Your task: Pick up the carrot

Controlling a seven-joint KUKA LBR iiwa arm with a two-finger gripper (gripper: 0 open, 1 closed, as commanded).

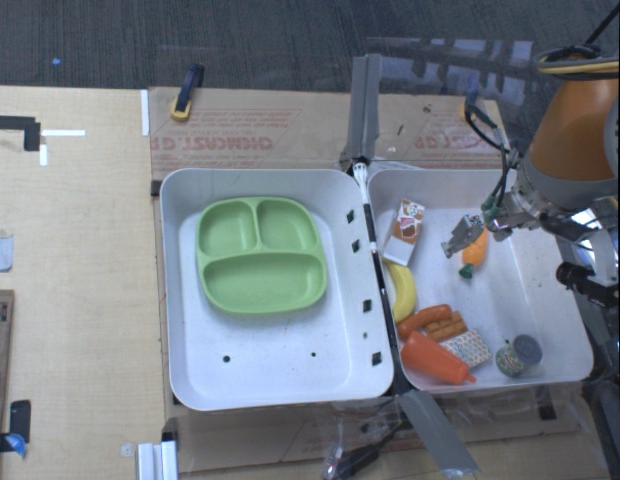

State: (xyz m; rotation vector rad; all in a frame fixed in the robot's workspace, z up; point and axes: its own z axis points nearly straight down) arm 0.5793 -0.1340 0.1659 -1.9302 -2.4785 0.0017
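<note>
The robot's grey metal hand (468,238) is over the right white plastic bin (550,298). A small orange toy carrot with a green end (474,253) sits right at the tips of the hand. The hand looks closed on the carrot, with the carrot's top tucked between the two fingers.

The carrot looks like a light, hard plastic toy. It will not squash or break, but it is smooth and round, so it could slip or roll out. The best place to hold it is across the thick orange middle, not the thin green tip.

Farther away in the same bin lie a yellow banana (401,290) and a small milk carton (407,223). The left bin holds a green divided plate (260,256).
</note>
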